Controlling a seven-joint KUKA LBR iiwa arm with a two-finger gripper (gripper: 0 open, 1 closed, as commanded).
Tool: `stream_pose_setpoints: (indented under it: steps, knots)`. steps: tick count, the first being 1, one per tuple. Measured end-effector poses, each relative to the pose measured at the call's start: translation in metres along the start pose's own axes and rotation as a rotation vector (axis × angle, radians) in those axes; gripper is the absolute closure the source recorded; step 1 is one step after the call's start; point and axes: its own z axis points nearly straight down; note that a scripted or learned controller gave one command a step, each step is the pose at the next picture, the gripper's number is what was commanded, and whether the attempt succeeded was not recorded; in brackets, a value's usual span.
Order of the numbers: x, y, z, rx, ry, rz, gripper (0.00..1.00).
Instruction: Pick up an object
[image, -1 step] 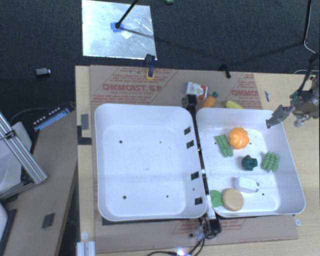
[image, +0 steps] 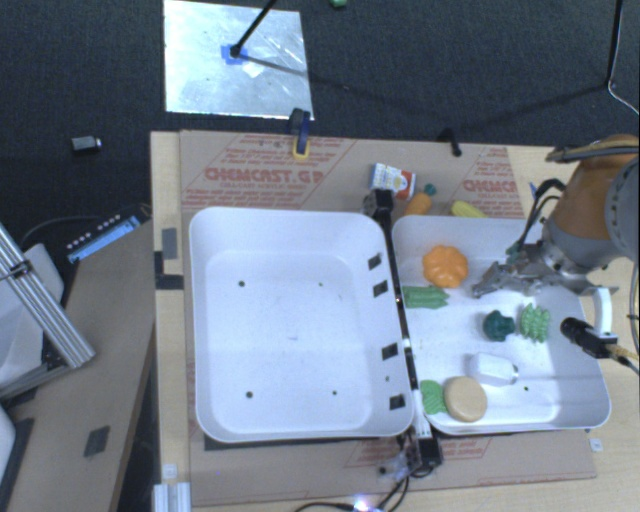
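Nearest the camera, at the lower edge of the right bin (image: 585, 405), sits a round tan disc (image: 465, 398), smooth and pale like a biscuit, touching a leafy green piece (image: 432, 396) on its left side. Just above and to the right of the disc lies a small white block (image: 494, 368), hard to make out against the white floor of the bin.

Toward the middle of that bin I see a dark teal lump (image: 498, 324) with a knobbly outline, and just beside it on the right a lighter green bumpy piece (image: 535, 322), ridged like a cluster. Further up and left is an orange pumpkin-shaped toy (image: 445, 266), round and lobed, and below it a long green vegetable-like piece (image: 424, 297) lies flat against the bin's left wall.

My end effector (image: 505, 276) reaches in from the right of the frame, low over the upper middle of the right bin, to the right of the orange pumpkin and above the teal lump. Its metal tips point left; I cannot tell how they are set, and nothing shows between them. My grey arm with its orange band (image: 592, 200) fills the right edge of the frame.

On the left, the left bin (image: 290, 330) shows its bare white floor. Above the bins, on the table (image: 270, 165), a yellow piece (image: 466, 210), a small orange piece (image: 418, 204) and a white-and-red item (image: 391, 180) lie outside the bins on the printed cardboard.
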Motion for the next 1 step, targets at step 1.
stream_pose_setpoints:
  steps: [1]
  knots:
    - [-0.0009, 0.0022, -0.0190, -0.010, -0.003, -0.001, 1.00]
